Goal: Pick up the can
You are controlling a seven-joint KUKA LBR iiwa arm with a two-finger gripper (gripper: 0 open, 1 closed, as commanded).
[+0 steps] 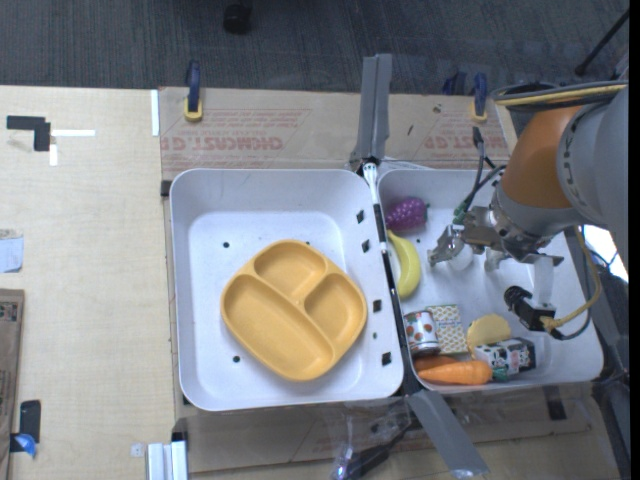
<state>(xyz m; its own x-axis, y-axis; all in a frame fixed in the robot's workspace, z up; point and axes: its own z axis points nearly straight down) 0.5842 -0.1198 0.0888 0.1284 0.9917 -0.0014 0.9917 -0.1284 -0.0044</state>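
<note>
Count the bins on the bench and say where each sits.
2. The left bin holds a yellow plate; the right bin adjoins it, under the arm.

2 white bins sit side by side on the counter (80,268). The left bin (200,218) holds a yellow divided plate (293,310). In the right bin (570,363), the can (421,332) lies by the divider at the near end. Just behind the can is a banana (405,263), and behind that purple grapes (406,212). A carrot (455,372) lies just in front of the can. The pincer (470,251) hangs empty over bare floor, right of the banana, apart from the can.
</note>
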